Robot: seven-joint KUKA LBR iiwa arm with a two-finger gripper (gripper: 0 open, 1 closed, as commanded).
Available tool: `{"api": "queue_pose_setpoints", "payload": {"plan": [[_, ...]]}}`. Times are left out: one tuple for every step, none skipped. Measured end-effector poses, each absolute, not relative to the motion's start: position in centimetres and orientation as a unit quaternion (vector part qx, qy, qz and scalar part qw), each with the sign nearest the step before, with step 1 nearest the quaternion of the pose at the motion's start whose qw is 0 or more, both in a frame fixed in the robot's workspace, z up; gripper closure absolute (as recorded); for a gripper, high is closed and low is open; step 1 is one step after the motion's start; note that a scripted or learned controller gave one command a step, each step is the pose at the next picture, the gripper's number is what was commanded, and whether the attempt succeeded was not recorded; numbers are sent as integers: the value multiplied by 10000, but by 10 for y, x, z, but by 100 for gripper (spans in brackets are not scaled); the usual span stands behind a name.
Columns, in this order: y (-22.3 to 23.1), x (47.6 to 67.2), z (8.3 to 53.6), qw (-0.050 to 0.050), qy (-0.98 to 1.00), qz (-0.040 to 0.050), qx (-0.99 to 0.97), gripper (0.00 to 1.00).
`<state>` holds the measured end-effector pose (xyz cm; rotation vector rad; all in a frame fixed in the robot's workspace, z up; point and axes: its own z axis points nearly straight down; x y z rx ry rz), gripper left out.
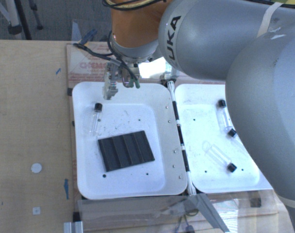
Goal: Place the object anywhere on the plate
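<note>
The pincer [110,89] hangs over the far edge of the left bin [84,178], below the arm's [210,38] orange band [133,18]. Its thin metal fingers point down toward the bin's rear rim, and whether they are spread or closed I cannot tell at this size. Nothing shows between them.

Just in front of the pincer, a little toward the left, a clear vial with a black cap [96,118] lies on the left bin's floor, cap toward the far side, its glass body running toward the near side. It is apart from the pincer.

Nearer the viewer in the same bin lies the plate [126,151], a dark ribbed rectangle set at a slight tilt. The vial is close to its far left corner but does not touch it.

The right bin [201,181] sits beside the left one, their rims meeting in the middle. In it lie two more clear vials with black caps: one [225,115] near the far side, partly against the arm's grey bulk, and one [220,158] nearer the front.

Both bins rest on a desk [26,110] with a pale wooden top, which carries a small white disc [36,168] at the left.
</note>
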<state>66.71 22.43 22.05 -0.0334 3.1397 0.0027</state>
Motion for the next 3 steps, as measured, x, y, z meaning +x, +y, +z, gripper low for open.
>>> {"api": "queue_pose_setpoints", "payload": {"plan": [[226, 667, 178, 16, 9688, 13, -2478, 100], [226, 667, 130, 22, 8940, 15, -4482, 100], [212, 668, 252, 49, 8873, 7, -4612, 100]]}}
